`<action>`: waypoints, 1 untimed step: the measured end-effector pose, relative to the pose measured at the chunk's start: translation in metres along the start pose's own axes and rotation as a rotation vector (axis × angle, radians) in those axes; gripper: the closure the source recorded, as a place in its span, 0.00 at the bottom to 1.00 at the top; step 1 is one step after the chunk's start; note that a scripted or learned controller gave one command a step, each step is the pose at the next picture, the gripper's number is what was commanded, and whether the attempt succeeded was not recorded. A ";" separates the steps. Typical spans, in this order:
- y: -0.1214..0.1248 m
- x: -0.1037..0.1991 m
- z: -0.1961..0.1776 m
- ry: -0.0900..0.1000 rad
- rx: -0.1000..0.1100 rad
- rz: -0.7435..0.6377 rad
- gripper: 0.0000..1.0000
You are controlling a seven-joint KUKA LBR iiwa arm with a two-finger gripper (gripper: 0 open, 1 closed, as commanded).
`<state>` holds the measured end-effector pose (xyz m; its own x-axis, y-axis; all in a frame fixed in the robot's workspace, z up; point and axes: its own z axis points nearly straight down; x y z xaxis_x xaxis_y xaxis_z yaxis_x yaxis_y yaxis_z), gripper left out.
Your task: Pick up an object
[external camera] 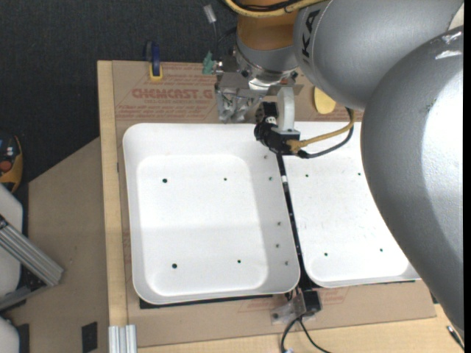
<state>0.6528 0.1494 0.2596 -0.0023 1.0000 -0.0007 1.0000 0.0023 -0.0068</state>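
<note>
The smooth grey arm, nearest the lens, bulks over the right bin; the left bin, glossy white with rounded corners, offers a broad bare floor; the claw hangs above its far rim, grip impossible to tell; cardboard-brown counter behind.

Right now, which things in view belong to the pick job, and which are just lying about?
Belongs to the job:
- gripper, over the bench behind the bins
- left white bin
- right white bin
No object to pick is visible in either bin.

Just lying about:
- blue clamp at the bench's far edge
- cardboard sheet
- aluminium rail at left
</note>
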 end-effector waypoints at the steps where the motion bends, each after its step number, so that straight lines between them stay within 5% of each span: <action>1: 0.006 -0.038 -0.059 0.000 -0.015 0.006 1.00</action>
<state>0.6589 0.1116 0.3188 0.0040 1.0000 -0.0002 1.0000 -0.0040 0.0084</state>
